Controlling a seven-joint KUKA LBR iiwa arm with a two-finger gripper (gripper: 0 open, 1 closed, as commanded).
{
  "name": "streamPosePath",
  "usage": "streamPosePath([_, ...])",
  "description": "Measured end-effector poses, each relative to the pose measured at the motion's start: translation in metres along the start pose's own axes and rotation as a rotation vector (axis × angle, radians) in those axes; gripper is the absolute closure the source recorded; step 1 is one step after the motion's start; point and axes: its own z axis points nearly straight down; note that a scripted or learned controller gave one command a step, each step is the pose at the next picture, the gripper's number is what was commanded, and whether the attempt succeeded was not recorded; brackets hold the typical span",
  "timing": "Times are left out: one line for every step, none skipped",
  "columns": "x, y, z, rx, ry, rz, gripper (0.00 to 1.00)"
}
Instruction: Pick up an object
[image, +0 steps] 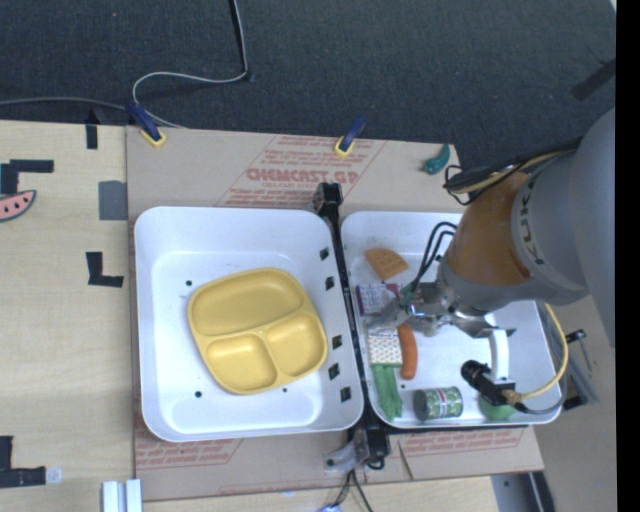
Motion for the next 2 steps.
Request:
streamPosePath([0.0, 0.003, -0.012, -0.009, -0.001, 0.001, 1.0])
streamPosePath([0.056, -0.02, -0.149, 0.004, -0.001, -0.001, 1.0])
